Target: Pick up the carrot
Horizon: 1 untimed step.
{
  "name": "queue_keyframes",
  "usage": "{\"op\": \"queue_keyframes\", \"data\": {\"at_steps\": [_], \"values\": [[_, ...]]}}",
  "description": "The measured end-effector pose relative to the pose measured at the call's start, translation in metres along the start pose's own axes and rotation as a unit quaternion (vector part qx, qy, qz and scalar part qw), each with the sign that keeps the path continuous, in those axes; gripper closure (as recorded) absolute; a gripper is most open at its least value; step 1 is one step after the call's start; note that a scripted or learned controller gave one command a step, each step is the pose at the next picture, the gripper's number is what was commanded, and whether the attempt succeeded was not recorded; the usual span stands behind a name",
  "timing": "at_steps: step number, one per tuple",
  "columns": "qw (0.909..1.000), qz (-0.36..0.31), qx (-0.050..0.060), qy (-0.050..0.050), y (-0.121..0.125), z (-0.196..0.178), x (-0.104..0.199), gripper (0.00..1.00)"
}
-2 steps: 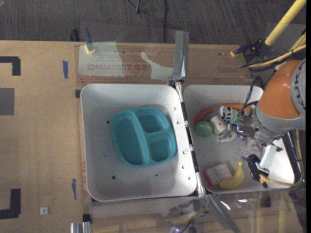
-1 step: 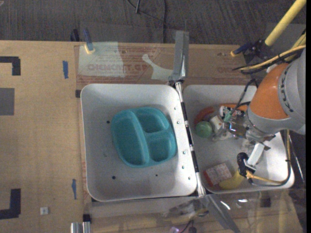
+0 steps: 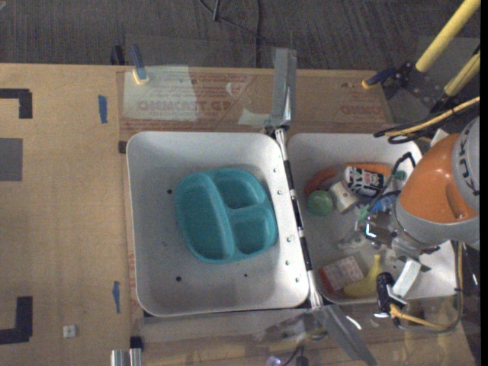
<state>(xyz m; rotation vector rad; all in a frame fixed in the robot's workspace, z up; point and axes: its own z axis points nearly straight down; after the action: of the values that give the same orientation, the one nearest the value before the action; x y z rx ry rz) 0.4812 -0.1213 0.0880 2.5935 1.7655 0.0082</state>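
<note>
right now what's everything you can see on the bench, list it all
white bins: 2, side by side on the bench
divided tray: 1, teal, in the left bin
carrot: 1, orange, right bin, far side
green ball: 1, right bin, beside the carrot
cow-print carton: 1, black and white, right bin
banana: 1, yellow, right bin, near edge
small packet: 1, reddish, beside the banana
arm: 1, grey with orange band, over the right bin
pincer: 1, above the right bin's middle

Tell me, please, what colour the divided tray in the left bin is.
Teal, seen clearly in the camera view: divided tray.
</note>
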Motion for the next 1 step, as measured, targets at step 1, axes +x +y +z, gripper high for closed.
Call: {"op": "queue_keyframes", "data": {"at_steps": [1], "values": [[0.9992, 0.039, -0.001, 0.000, 0.0120, 0.0002, -0.0274, 0.00]]}}
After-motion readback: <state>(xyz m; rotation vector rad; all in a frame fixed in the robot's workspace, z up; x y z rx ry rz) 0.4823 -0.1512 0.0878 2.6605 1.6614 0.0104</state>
